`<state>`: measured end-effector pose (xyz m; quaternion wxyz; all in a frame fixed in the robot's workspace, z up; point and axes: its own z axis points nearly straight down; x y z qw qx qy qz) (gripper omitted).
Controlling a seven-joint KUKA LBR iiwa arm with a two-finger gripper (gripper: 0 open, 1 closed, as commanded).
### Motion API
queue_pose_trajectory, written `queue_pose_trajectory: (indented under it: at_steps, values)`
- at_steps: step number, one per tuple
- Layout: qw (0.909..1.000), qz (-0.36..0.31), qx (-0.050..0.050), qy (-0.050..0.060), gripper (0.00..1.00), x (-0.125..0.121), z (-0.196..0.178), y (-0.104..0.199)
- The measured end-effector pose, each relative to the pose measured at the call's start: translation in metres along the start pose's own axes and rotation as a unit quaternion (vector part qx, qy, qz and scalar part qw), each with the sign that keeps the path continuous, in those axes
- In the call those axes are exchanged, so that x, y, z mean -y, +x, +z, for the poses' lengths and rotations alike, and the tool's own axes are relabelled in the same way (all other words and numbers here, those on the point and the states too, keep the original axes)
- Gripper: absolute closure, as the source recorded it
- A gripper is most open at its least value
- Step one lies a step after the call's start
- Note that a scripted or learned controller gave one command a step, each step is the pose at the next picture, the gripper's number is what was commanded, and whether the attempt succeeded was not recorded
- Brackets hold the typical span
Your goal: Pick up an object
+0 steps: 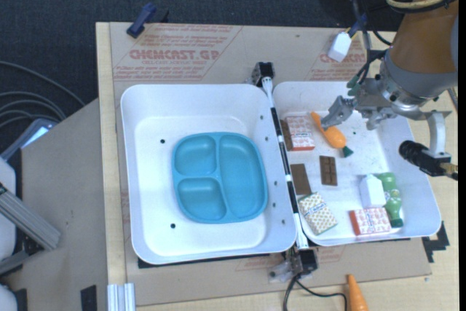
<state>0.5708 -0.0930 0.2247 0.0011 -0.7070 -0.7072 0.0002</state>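
On the bench (182,47), the left bin (145,120) holds a blue tray (218,177); the right bin (415,218) holds packets and a carrot (331,133). Claw (359,113) hovers beside the carrot; whether it is open or closed I cannot tell.

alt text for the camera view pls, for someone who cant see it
A grey robot arm's gripper hovers over the right white bin, near an orange toy carrot among small packets and a green bottle. The left white bin holds a blue plastic divided tray.
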Motion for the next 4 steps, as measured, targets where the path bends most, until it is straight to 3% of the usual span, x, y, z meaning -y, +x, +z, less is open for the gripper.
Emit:
queue_pose_trajectory:
  at_steps: [1, 2, 3, 4]
  values:
    - [1.0000, 0.001, 0.000, 0.001, 0.00, -0.031, 0.109, -0.036]
    - [1.0000, 0.000, 0.001, -0.001, 0.00, -0.065, 0.140, -0.036]
    - [1.0000, 0.000, 0.001, -0.002, 1.00, -0.065, 0.129, -0.036]
    - [1.0000, 0.000, 0.000, -0.001, 1.00, -0.046, 0.035, 0.039]
